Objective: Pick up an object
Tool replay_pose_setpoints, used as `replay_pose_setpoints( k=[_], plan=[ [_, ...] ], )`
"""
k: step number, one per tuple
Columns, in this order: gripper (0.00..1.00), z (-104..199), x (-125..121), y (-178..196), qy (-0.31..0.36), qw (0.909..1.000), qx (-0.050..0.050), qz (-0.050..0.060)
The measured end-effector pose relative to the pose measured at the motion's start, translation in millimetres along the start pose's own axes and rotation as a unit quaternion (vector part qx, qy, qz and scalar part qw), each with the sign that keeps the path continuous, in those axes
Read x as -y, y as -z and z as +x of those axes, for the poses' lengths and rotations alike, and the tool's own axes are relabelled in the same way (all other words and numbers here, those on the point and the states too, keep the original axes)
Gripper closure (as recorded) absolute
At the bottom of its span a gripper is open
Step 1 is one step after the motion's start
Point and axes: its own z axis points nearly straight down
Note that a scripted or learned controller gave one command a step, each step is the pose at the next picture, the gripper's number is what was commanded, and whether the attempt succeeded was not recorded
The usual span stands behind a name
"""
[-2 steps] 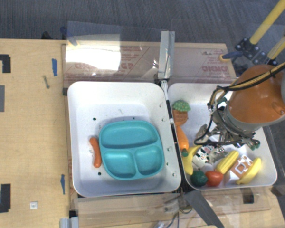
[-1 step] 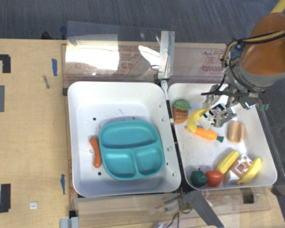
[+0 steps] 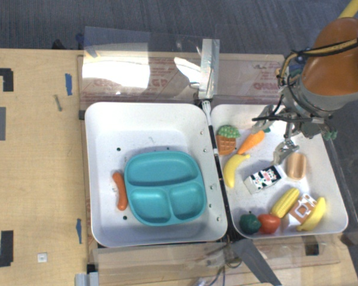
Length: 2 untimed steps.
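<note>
Arm is reaching in from the right, orange band showing at top right, tool (image 3: 284, 151) hanging over the upper part of the right bin (image 3: 337, 177). Can't tell if the tool is apart or together; it's small and metallic against the white floor. Nothing visibly sitting in it.

Right bin is holding all the candidate objects:
- tan bread-like piece (image 3: 296, 165) lying just beside the tool, on its right
- carrot (image 3: 251, 142) lying tilted, left of the tool
- waffle-patterned item with green top (image 3: 227, 139) sitting near the bin's left wall
- banana (image 3: 234, 168) lying below the carrot
- black-and-white carton (image 3: 264, 179) lying just below the tool, near the bin's middle
- corn cob (image 3: 284, 202), an orange-and-white block (image 3: 302, 209) and a yellow curved piece (image 3: 317, 214) crowding together at lower right
- green item (image 3: 249, 222) and red tomato-like item (image 3: 269, 223) touching along the front wall

Left bin (image 3: 101, 130) is carrying a teal divided tray (image 3: 164, 186), with an orange sausage-shaped item (image 3: 120, 190) lying just beside the tray's left edge.

Both bins are sitting side by side on the desk (image 3: 30, 159).
</note>
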Motion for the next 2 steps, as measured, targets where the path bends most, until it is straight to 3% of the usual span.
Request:
replay_pose_setpoints(
  k=[1,2],
  plan=[
    [0.0,-4.8,-14.4,-84.3,0.05,0.9988,0.004,0.002],
    [0.0,-19.0,-9.8,-102.8,0.021,0.9998,0.001,0.001]
  ],
)
